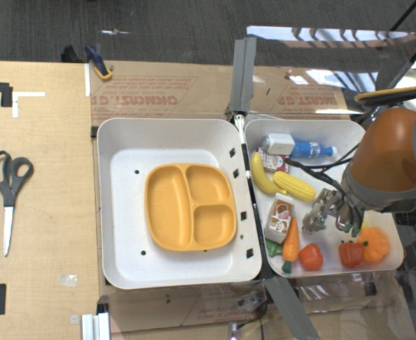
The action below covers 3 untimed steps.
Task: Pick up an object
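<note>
Your arm (388, 158) reaches in over the right bin's (335, 125) right side, gripper (326, 211) angled down-left above bare floor near the bin's middle. Whether the fingers are apart, you cannot tell. Corn (294, 185) lies just beside it; the tomato (310, 256) sits near the front edge.

The arm (388, 158) hides the right bin's (314, 122) far right side. Gripper (326, 212) finger position indistinct. Carton (279, 219) label illegible.
</note>
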{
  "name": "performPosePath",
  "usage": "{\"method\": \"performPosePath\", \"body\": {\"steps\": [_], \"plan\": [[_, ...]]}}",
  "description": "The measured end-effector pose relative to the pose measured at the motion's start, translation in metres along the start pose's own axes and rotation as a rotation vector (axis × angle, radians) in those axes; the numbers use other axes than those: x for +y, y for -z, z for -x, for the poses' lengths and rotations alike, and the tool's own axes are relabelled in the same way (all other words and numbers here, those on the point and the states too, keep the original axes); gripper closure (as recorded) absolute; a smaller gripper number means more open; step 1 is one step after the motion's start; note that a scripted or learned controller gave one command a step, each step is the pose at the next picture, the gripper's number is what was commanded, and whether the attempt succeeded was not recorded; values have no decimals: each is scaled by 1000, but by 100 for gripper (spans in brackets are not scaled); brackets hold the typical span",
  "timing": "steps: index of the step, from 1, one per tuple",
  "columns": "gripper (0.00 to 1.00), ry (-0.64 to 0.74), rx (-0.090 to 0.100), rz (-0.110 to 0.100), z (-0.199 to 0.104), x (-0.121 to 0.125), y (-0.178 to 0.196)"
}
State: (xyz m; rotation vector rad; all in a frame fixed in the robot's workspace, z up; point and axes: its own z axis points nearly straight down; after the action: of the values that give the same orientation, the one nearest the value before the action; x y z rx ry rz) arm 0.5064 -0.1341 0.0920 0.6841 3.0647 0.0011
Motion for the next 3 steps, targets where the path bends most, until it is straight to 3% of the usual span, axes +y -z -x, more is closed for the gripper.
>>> {"method": "performPosePath", "body": {"steps": [1,2,3], "plan": [[100,149,-3,-1,61,-47,124],[0,149,-2,-1,61,-46,124],[0,52,-5,0,37,-79,1]]}}
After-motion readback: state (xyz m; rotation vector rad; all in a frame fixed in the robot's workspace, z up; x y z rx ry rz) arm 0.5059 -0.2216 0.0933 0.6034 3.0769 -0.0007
